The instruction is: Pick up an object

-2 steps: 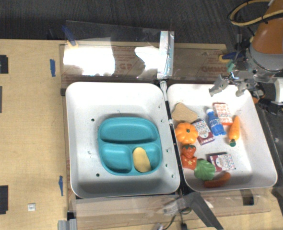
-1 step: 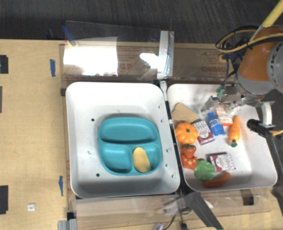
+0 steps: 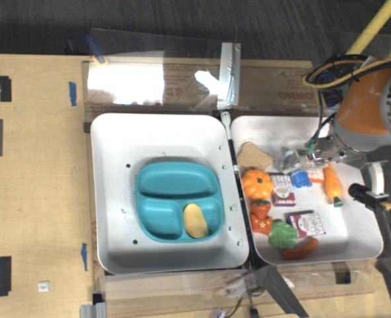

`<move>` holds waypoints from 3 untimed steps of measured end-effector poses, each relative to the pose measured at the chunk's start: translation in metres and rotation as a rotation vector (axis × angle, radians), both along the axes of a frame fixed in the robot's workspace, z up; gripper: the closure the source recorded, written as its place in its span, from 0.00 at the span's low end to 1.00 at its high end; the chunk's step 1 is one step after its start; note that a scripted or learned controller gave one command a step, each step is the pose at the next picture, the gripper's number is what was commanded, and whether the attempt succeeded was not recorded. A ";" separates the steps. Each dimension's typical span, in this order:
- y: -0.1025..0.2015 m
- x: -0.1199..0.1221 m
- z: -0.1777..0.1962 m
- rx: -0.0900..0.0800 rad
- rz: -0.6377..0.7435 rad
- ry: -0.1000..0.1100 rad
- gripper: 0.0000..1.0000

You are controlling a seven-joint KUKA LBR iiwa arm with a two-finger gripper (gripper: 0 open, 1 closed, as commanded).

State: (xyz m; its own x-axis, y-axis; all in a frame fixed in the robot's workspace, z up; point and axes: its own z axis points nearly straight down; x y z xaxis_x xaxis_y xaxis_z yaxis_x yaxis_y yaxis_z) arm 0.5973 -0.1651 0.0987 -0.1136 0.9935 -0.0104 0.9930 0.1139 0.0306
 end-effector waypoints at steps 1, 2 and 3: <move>-0.003 0.002 0.013 -0.006 -0.002 -0.008 1.00; 0.070 0.071 0.132 0.012 -0.289 0.023 1.00; 0.136 0.045 0.084 0.011 -0.188 0.036 1.00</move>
